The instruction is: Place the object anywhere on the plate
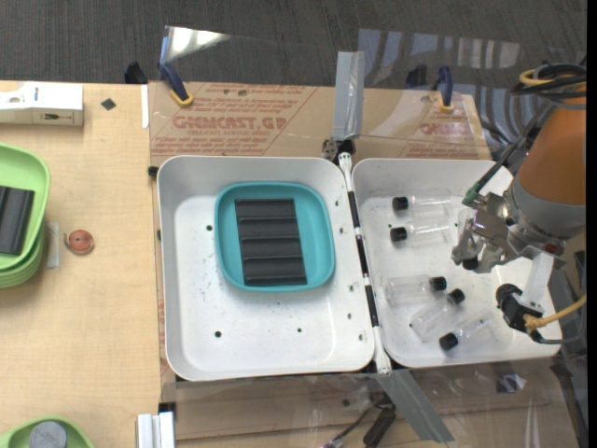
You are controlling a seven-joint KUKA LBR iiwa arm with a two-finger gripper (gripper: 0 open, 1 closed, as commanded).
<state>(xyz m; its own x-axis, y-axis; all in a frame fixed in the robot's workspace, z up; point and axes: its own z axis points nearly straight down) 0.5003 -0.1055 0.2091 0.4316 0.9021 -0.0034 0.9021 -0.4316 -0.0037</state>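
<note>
Wooden bench (93, 343) under everything, with some printed cardboard (242, 119) at the back behind my two white bins. Left bin (187, 334) has the teal plate (321, 241) sitting in its upper middle, and that plate has a dark ribbed insert (270, 242) in its centre. Right bin (392, 343) has a scatter of clear little vials with black caps (418, 207), lying on their sides, some near the back wall and some toward the front. My arm (555, 171) comes in over the right bin's right side, and the gripper (476, 246) hangs above the vials, about mid-bin. Honestly can't tell from up here whether the fingers are spread or pinched, and I see nothing between them.

So I'd say I'm at the picking stage. For a clean grab I'd go for a vial lying apart from its neighbours, line the fingers across its narrow body, and come straight down. Clear plastic probably slips, so I'd squeeze near the middle.
</note>
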